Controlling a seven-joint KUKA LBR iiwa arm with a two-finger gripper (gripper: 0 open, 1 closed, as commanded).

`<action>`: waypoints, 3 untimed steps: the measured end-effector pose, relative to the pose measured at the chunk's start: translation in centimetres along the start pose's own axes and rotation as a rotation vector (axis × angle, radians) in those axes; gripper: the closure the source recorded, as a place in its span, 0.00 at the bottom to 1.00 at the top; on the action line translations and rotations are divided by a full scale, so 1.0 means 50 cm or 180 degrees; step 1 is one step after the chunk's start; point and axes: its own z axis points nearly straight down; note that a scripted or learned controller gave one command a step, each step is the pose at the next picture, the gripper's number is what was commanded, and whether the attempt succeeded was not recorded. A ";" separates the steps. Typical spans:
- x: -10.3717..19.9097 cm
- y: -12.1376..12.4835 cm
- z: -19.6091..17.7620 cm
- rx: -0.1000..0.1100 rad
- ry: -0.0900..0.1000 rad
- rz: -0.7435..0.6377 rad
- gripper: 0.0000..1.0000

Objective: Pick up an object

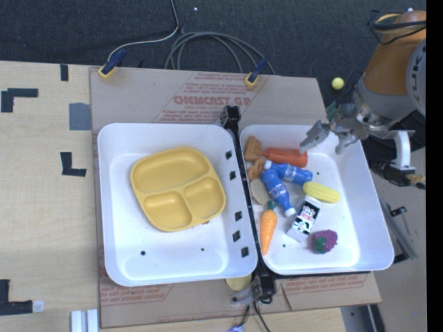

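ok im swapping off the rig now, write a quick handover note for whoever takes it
Gripper: jaws open, nothing between them, poised over the upper right part of the right bin.
Right bin items: orange sausage, two blue bottles, yellow corn, carrot, milk carton, purple grapes.
Left bin: yellow divided plate.
Done: nothing picked yet.
Left: descend, close on one object, lift. The sausage looks nearest.
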 end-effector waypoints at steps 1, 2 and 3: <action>0.007 0.095 0.238 -0.0008 -0.0001 -0.0002 0.00; -0.120 0.026 0.233 0.0006 -0.0007 0.0018 0.00; 0.009 -0.089 0.265 -0.0025 -0.0014 -0.0005 0.00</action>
